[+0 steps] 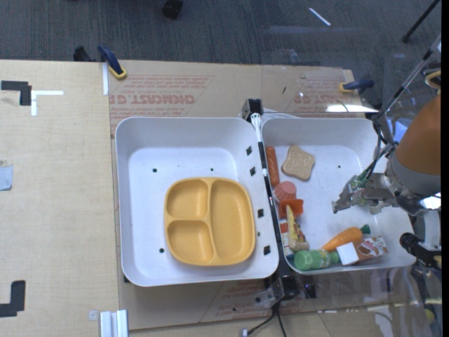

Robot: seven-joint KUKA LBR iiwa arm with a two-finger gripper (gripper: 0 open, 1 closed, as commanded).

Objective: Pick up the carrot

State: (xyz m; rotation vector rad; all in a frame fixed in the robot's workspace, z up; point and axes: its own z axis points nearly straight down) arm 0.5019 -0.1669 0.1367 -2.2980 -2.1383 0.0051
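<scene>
- Table (56, 188): pale wood surface carrying two shallow white bins side by side on brown cardboard.
- Left bin (133, 153): holds a yellow divided plate (210, 221) with three compartments.
- Right bin (330, 153): holds the food items and the working end of the arm.
- Carrot (344, 237): orange with a green tip, lying tilted near the bin's front wall, beside a green item (309, 260) and a white-and-red packet (365, 249).
- Slice of bread (298, 162): near the bin's rear, apart from the carrot.
- Red and orange items (284, 195): lined along the bin's left wall.
- Pincer (349, 199): low over the bin floor, just above and apart from the carrot; whether it is released or clenched cannot be told, and nothing is seen in its grasp.
- Arm (421, 146): enters from the right.
</scene>
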